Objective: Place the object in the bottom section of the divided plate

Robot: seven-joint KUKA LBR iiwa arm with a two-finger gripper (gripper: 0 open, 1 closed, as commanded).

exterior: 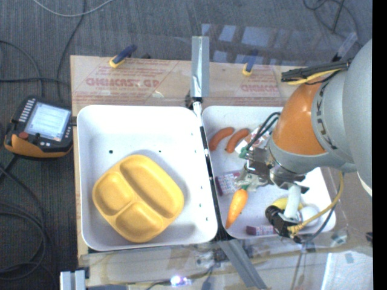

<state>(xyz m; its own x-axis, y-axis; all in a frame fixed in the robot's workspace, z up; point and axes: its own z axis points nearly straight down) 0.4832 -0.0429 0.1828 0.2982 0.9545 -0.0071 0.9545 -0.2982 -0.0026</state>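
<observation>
The claw (253,175) hung low in the right bin (326,192), right at the green top of the toy carrot (236,204); whether it was released or clenched could not be told. The carrot lay just at the claw's seven o'clock, long axis running from one o'clock down to seven, tip toward the bin's near-left corner. The yellow divided plate (138,197) sat in the left bin (103,125), at nine o'clock from the carrot. Judged target: the carrot, not yet lifted.

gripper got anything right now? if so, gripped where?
Cannot be told. The gripper sits over the carrot's top end in the right bin; the view does not settle whether it holds it.
</observation>
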